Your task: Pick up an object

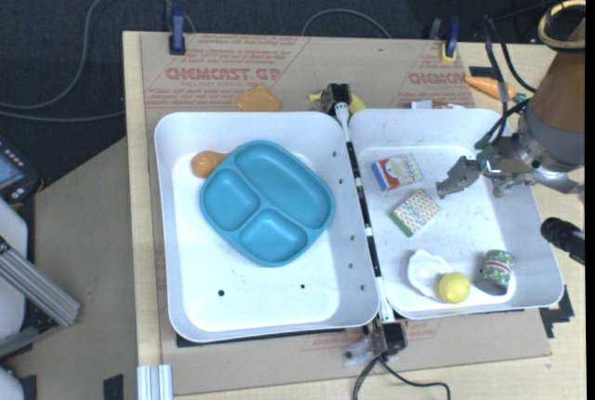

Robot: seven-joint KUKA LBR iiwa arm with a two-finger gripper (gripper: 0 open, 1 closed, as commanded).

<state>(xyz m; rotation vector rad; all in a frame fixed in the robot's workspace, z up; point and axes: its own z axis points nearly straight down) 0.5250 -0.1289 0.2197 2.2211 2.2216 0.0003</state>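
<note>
The ball (454,287) lies below the claw (462,173), whose fingers stand apart and hold nothing. The packet (416,211) lies just below-left; the claw should descend straight over it.

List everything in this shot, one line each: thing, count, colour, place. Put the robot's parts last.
shallow plastic bins: 2, white, side by side on the bench
divided plastic plate: 1, blue, left bin
rounded orange object: 1, orange, left bin, partly under the plate's upper left edge
small printed box: 1, white, red and blue, right bin, upper left
flat patterned packet: 1, green and beige, right bin, middle
small yellow ball: 1, yellow, right bin, on a crumpled white piece
short patterned can: 1, green and silver, right bin, lower right
clamps: 2, blue, bench's far edge
arm: 1, grey, from the right
gripper: 1, dark, above right bin
</note>
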